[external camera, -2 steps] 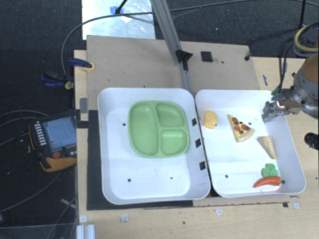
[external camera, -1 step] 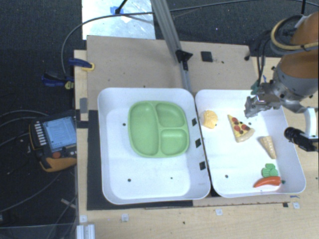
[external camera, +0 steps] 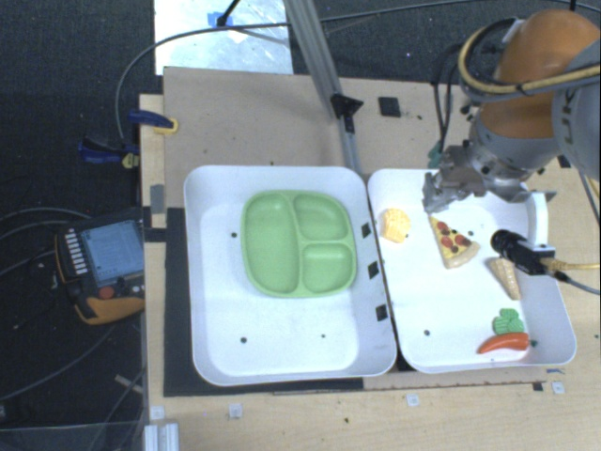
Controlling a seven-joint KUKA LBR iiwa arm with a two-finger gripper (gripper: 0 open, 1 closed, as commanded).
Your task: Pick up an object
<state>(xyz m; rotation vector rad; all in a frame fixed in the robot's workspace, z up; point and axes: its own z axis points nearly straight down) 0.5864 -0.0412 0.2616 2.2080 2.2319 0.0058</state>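
Two shallow white bins sit on the tan surface [external camera: 244, 111]. Well left of the end effector [external camera: 439, 195], the left bin [external camera: 216, 346] holds a green divided plastic plate [external camera: 299, 242]. The right bin [external camera: 554, 341], under the end effector, holds a yellow toy corn piece [external camera: 395, 224], a pizza slice toy [external camera: 454, 241] just below the end effector, and a carrot-like toy [external camera: 505, 336]. Possibly a yellow handheld controller [external camera: 101, 269] lies far left, on dark floor.

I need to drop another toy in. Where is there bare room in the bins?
Left bin: bare floor in front of the green plate. Right bin: open near-left stretch, between corn and carrot. Crowded around the pizza, cone and end effector.
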